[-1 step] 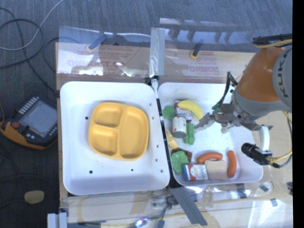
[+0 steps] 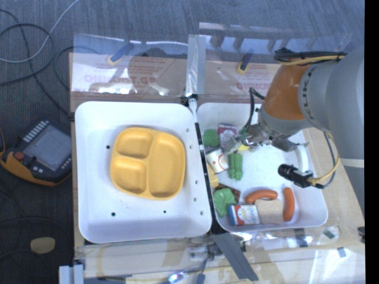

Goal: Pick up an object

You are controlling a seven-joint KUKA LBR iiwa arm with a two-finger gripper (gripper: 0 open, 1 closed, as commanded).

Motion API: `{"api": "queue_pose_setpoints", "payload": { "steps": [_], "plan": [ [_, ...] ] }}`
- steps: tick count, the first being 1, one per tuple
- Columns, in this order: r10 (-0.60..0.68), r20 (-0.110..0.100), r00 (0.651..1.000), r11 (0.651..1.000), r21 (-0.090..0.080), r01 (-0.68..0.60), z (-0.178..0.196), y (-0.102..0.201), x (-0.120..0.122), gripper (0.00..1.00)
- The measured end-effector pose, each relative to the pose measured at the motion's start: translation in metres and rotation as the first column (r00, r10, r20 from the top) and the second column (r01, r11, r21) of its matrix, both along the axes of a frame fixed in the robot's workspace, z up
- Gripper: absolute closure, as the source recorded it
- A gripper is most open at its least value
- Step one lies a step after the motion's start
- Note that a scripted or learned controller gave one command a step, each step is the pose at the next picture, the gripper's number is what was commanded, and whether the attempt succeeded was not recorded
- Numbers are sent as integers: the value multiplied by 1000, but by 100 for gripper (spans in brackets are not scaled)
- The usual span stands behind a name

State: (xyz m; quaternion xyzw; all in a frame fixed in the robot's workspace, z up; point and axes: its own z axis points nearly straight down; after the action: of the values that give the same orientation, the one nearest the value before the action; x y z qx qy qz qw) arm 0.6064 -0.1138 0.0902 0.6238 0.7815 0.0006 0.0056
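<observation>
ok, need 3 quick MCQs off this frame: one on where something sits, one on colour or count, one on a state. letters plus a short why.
1. Where does the yellow divided tray lie?
A. in the left bin
B. in the right bin
C. on the floor

2. How many compartments does that tray have?
A. two
B. three
C. five

3. How do the two sausages sit in the right bin?
A. stacked on each other
B. both upright on end
C. lying apart, at different angles

Answers:
1. A: the tray rests in the middle of the left bin, with the small items all in the other bin.
2. B: two small sections on its left and one large one on its right.
3. C: one sausage lies roughly crosswise, the other sausage runs up and down beside it, with a gap between them.
</observation>
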Motion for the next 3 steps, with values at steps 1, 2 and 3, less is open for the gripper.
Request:
{"api": "queue_pose_setpoints", "payload": {
  "steps": [1,2,3],
  "plan": [
    [0,-1,1000,1000,7,0,9,2,1,100],
    [-297,-12,955,955,1,297,92,23,62,100],
    [-30,-11,999,1000,1,30,141,-25,62,100]
  ]
}}
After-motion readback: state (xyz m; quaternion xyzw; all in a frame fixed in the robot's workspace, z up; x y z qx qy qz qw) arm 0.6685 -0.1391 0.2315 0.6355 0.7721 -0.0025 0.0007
